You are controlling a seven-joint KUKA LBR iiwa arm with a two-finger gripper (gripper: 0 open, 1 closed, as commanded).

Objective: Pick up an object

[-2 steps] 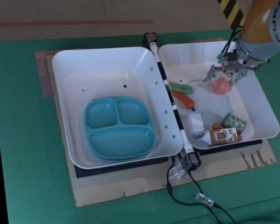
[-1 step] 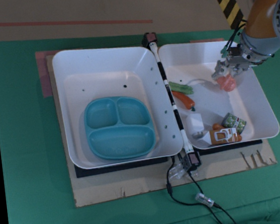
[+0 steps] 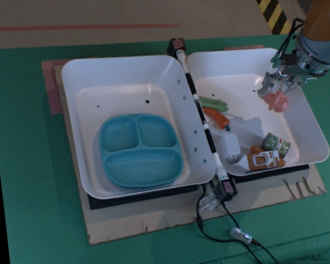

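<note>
- Currently: gripper [image 3: 274,87] sits over the right bin [image 3: 307,121], near its far-right side, w/ a pink object [image 3: 278,102] just below the fingers. Pink obj looks pinched at its top between them, so closed on it, by my read; rest of it hangs below over the bin floor.
- Risk 1: grip seems to be on the obj's upper edge only. A shallow pinch could let it slip and fall back into the bin during the lift.
- Risk 2: pink obj looks soft/rounded; may rotate or squeeze out of the fingers.
- Risk 3: arm is close to the bin's right wall; a sideways move could clip the rim.
- Count, right bin: 1 green veg [image 3: 214,102], 1 orange carrot-like piece [image 3: 217,118], 1 white block [image 3: 230,145], 1 orange carton [image 3: 264,159], 1 small green can [image 3: 275,143], plus the pink obj = 6 items.
- Count, left bin [image 3: 87,78]: 1 blue divided plate [image 3: 141,150], 3 compartments.
- Bins: 2, touching along the centre divider.
</note>
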